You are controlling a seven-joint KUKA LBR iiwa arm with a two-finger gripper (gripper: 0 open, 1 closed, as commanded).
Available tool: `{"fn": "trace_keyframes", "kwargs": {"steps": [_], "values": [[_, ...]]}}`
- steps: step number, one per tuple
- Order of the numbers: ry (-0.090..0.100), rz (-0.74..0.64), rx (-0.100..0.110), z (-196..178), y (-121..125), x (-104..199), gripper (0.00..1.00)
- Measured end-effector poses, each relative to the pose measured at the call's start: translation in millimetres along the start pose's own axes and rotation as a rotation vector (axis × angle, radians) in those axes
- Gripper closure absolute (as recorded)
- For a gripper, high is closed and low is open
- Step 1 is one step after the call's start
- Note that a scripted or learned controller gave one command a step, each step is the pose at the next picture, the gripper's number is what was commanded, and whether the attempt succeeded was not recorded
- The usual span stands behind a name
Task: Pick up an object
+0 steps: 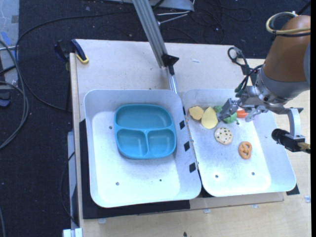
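Desk (123, 58): pale surface carrying 2 shallow white bins side by side, centre of the frame.

Left bin (98, 181): holds 1 blue divided plate (145, 131) with 3 compartments; no loose item is seen on the plate.

Right bin (261, 177): holds the small items, clustered in its upper half.

Items: a yellow-orange piece (196, 113) and a pale yellow piece (209, 118) touching each other at the upper left of this bin; a round speckled cookie (223, 136) just below them; an orange pretzel-shaped piece (245, 149) lower right of the cookie; a green piece (229, 116) and a small orange-red piece (241, 114) directly at the tool.

Arm (289, 58): grey with an orange band, entering from the right edge, wrist angled down and to the left.

Tool (230, 108): low over the upper part of the right bin, tip at the green piece; whether its fingers are apart or together cannot be told, as they blur into the items beneath.

Likely target: the green piece, judged by nearness alone.

Key relation: the green piece lies under or just beside the tool tip, slightly toward the lower left; the cookie lies further down-left, the pretzel piece below. Long axis of the green piece: too small to tell.

Grip: none can be confirmed.
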State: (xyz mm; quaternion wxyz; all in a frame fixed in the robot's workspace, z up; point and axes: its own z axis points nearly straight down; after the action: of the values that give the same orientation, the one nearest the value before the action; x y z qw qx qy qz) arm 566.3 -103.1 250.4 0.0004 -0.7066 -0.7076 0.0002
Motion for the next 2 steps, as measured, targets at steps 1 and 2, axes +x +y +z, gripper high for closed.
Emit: {"fn": "trace_keyframes", "kwargs": {"steps": [1, 2], "values": [[0.0, 0.003, 0.006, 64, 0, -3, 0.0], [0.0, 0.003, 0.004, 112, 2, -10, 0.0]]}}
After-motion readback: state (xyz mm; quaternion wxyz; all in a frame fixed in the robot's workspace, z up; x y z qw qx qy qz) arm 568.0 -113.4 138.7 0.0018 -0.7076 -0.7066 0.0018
